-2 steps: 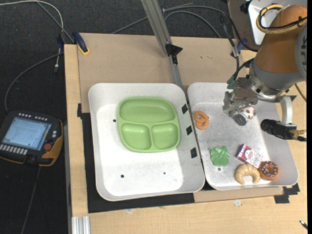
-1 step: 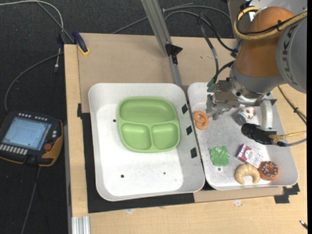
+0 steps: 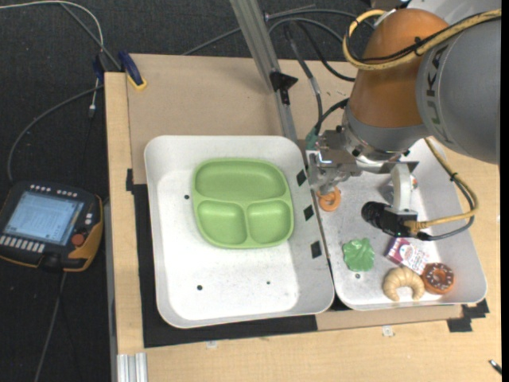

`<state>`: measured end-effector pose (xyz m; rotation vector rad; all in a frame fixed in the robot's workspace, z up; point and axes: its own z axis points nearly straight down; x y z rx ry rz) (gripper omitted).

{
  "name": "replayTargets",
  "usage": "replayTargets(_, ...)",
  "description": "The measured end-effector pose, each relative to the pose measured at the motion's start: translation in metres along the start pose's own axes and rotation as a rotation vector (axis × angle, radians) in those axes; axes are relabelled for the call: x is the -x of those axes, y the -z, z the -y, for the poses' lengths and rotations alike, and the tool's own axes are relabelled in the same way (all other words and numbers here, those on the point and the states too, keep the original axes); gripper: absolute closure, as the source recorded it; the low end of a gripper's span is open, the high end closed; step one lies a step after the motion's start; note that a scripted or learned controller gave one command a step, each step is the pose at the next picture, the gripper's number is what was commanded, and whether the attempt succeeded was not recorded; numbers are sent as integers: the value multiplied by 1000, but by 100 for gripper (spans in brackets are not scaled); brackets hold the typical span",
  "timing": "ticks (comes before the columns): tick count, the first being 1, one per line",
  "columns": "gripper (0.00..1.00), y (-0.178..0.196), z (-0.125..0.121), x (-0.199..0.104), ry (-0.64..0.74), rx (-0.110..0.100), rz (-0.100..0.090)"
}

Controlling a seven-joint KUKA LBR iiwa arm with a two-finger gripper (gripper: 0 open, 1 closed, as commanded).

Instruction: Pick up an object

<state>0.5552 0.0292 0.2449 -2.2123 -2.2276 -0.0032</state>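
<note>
My gripper [image 3: 324, 183] hangs low over the left edge of the right bin [image 3: 469, 289], close to the wall between the two bins. A small orange piece [image 3: 329, 200] shows just beneath it, touching or nearly touching its tip; I cannot tell whether it is gripped. Nearer the front of the same bin lie a green leafy toy [image 3: 359, 255], a pink and white packet [image 3: 406, 255], a tan croissant [image 3: 403, 284] and a brown donut [image 3: 438, 277].
A green divided plate [image 3: 242, 201] lies in the left bin [image 3: 231, 301], toward its back. A slanted metal pole [image 3: 262, 46] rises behind the bins. A teach pendant [image 3: 48, 225] sits off the bench at the left.
</note>
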Motion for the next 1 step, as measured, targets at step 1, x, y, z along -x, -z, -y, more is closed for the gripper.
replayTargets(1, 100, -17, 3, -62, 0, -5, 0)
